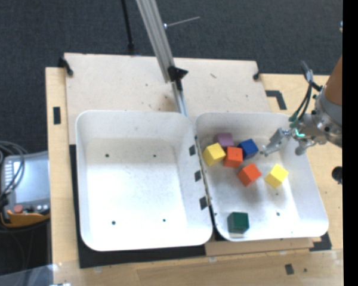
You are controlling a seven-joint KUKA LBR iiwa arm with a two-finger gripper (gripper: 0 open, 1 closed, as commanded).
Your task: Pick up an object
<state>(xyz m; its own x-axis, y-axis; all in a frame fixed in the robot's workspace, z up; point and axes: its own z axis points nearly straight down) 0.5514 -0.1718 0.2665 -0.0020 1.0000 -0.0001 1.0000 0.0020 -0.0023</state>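
Camera view: end effector (284, 142) hovers over right bin (307, 189), fingers spread apart, nothing between them. Blue cube (248, 148) sits nearest, just beside orange cube (234, 156), likely target. Cluster crowded, so clean grasp seems difficult.

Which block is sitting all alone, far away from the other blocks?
The green block, near the front edge of the right bin. The yellow, orange, blue and purple blocks are all bunched together farther back.
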